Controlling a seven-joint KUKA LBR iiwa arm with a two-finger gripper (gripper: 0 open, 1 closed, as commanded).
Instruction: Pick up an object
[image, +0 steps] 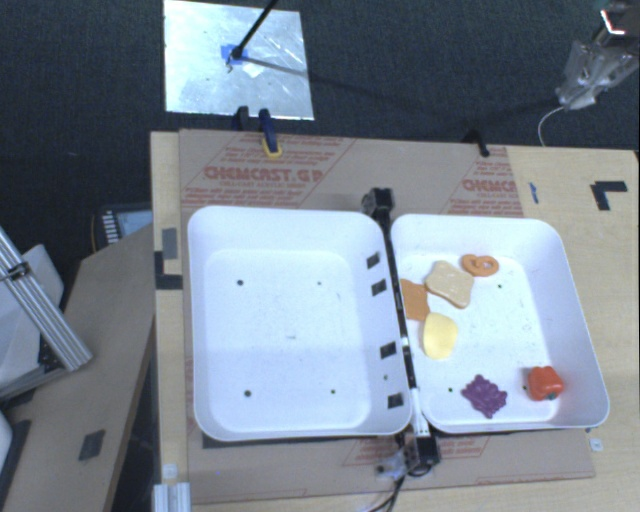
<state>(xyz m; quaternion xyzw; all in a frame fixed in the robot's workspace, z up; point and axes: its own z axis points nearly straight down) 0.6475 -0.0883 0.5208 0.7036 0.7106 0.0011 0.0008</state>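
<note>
Several toy foods lie in the right bin (575, 300). A small orange pretzel (481, 265) sits beside a tan bread slice (450, 284). An orange flat piece (412, 298) rests against the bin's left wall, with a pale yellow piece (440, 335) just below it. Near the front are a purple grape bunch (484, 395) and a red-orange pepper (544, 382). My gripper (590, 70) hangs high at the top right corner of the view, beyond the bench's back edge and far from all the objects. It is blurred and nothing shows in it.
The left bin (205, 300) adjoins the right bin along a central divider with black clips (380, 288). Behind the bench, a shiny metal plate (238, 60) lies on the dark floor. An aluminium frame piece (40, 310) stands at the left.
</note>
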